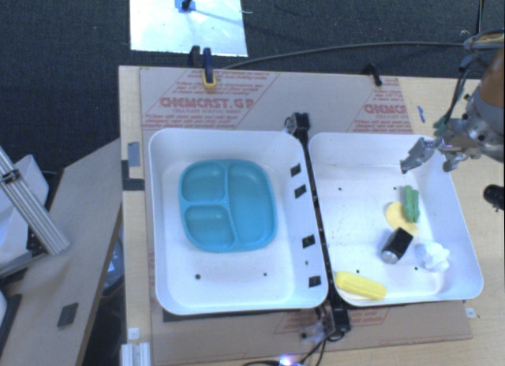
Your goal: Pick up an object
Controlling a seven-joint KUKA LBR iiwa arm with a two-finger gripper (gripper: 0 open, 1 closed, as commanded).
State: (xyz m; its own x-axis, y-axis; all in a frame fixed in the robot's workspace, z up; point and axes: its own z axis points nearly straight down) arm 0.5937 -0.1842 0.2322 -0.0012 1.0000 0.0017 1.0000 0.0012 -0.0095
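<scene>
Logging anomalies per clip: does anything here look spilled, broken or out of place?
Nothing stands out. The blue sectioned plate lies flat in the left white bin; the small items sit loosely clustered in the right white bin, none overhanging its rim. The gripper is above that bin, holding nothing.

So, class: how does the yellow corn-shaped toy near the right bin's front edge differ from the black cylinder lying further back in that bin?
The corn toy is yellow; the black cylinder is dark with a silvery end. The corn toy is longer and lies nearly crosswise by the front wall; the black cylinder is stubbier and lies diagonally, beside a white crumpled item. Both lie on their sides in the right bin, untouched.
</scene>
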